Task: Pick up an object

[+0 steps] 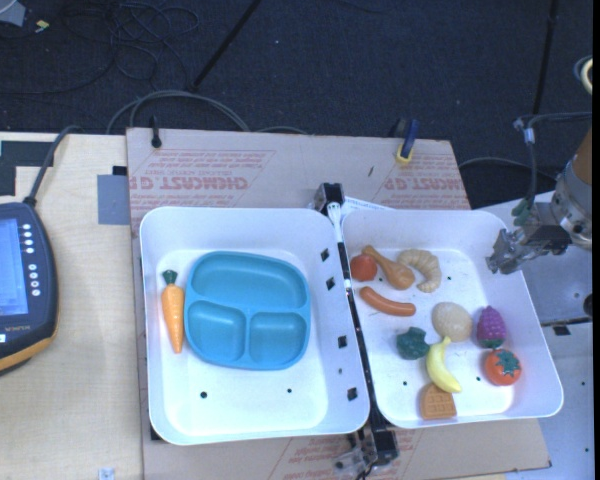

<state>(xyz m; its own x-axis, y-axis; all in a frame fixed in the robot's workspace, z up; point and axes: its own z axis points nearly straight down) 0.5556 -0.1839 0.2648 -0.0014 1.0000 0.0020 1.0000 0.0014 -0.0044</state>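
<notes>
Toy foods (435, 323) lie in the right bin (540, 388); the hand (502, 258) hovers at its rim, grip unclear.

**Bright toy food in white bins**

The left bin (160, 388) and the right bin (540, 393) are white. The plate (246, 310) is blue, next to an orange carrot (172, 311) with a green top. The banana (441, 365) is yellow, the grapes (491, 325) purple, the sausage (387, 302) red-orange, the broccoli (412, 343) dark green.
</notes>
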